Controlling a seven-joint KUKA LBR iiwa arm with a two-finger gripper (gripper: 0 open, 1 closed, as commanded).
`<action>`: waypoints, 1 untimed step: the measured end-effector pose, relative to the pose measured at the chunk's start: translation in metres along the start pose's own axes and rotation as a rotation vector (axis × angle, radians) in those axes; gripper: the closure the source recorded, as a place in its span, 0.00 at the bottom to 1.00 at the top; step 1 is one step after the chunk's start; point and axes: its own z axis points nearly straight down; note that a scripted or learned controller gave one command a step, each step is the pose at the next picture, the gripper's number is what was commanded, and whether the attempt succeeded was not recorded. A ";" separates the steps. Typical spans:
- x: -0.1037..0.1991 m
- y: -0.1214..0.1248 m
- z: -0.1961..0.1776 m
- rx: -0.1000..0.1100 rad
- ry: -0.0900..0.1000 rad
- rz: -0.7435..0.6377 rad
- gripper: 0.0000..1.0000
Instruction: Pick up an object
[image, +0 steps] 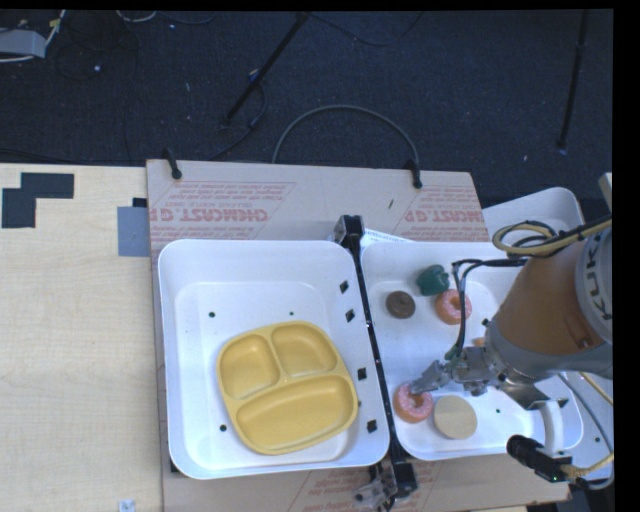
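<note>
While the grey arm with its orange band reaches in from three o'clock, the left white bin holds a yellow three-compartment plastic tray at centre. Right white bin: tan round disc at six o'clock; pink-iced ring doughnut beside it, gripper directly above, finger state indiscernible; second pink doughnut, brown disc, and green lump toward twelve.

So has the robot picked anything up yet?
Not yet. Nothing looks lifted: the pink donut, tan disc, brown disc, green piece and second donut all lie in the right bin. The gripper is low beside the pink donut. Grabbing and lifting remain.
</note>
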 end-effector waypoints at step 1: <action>-0.002 0.002 -0.014 -0.007 -0.002 0.004 1.00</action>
